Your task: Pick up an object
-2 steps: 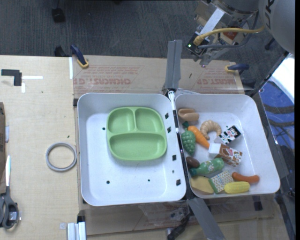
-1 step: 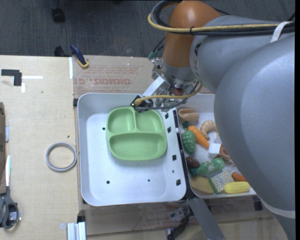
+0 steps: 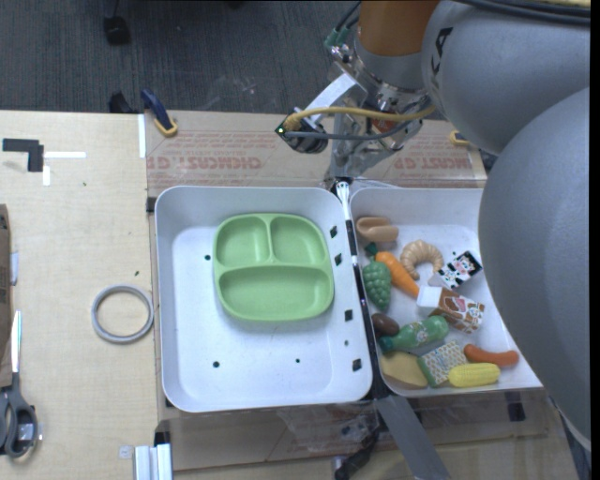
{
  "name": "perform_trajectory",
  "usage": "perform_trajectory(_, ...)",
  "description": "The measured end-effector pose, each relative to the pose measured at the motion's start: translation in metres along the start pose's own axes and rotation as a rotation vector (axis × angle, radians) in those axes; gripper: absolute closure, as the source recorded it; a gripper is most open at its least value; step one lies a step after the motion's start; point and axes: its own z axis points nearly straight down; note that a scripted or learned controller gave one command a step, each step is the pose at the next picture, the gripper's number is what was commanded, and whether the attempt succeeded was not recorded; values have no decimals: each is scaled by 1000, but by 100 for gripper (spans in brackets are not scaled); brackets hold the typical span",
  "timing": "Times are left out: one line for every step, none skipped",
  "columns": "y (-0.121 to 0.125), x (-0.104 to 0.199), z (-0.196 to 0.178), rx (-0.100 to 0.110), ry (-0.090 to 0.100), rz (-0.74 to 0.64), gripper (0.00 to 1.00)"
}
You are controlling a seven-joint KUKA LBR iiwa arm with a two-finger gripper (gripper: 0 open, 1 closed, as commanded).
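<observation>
Camera view: mirrored red lettering, unreadable, on cardboard (image 3: pixel 234 155) behind bins (image 3: pixel 178 309).

Pale green three-compartment plastic plate (image 3: pixel 274 265) lay in the left white shallow bin (image 3: pixel 178 309). Right white shallow bin (image 3: pixel 403 199) held toy foods: orange carrot (image 3: pixel 402 273), green grape bunch (image 3: pixel 377 283), tan croissant (image 3: pixel 421 253), black-and-white cow-patterned carton (image 3: pixel 459 270), yellow corn cob (image 3: pixel 473 376), red-orange sausage (image 3: pixel 491 355), brown hot dog bun (image 3: pixel 376 228). Arm (image 3: pixel 525 84) was grey with an orange band (image 3: pixel 394 26). Bench (image 3: pixel 66 253) was light wood; a translucent whitish tape ring (image 3: pixel 122 312) lay on it.
</observation>
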Motion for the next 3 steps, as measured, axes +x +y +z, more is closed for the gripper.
perform_trajectory(2,6,-102,0,0,-28,100)
perform_trajectory(-70,43,-21,0,-1,38,100)
perform_trajectory(-57,45,-102,-1,-1,-113,100)
